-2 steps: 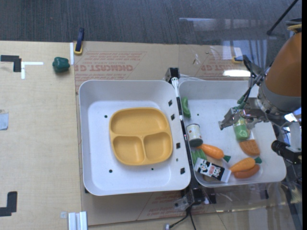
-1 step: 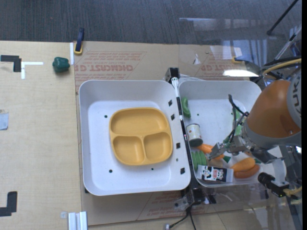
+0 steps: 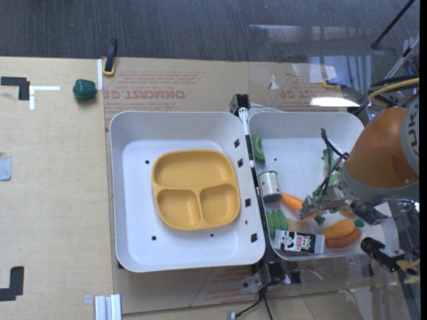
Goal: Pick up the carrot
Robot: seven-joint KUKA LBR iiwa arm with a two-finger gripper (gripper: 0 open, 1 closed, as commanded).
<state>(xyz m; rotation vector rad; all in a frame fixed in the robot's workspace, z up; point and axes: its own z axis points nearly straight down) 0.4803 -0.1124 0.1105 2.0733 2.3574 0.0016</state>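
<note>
Here the carrot (image 3: pixel 291 201) lies in the right bin (image 3: pixel 300 129), the gripper (image 3: pixel 313 209) at its right end (whether it pinches, I cannot tell). Beside it: 1 can (image 3: pixel 269 185), an orange piece (image 3: pixel 340 231), a carton (image 3: pixel 300 243) crowding the near rim.

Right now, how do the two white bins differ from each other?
The left bin holds one thing, a yellow divided plate lying flat in its middle; the right bin holds several small things, among them a carrot and a silver can. The arm's gripper is down inside the right bin, while nothing reaches into the left bin. Both are shallow, white and sit side by side.
</note>
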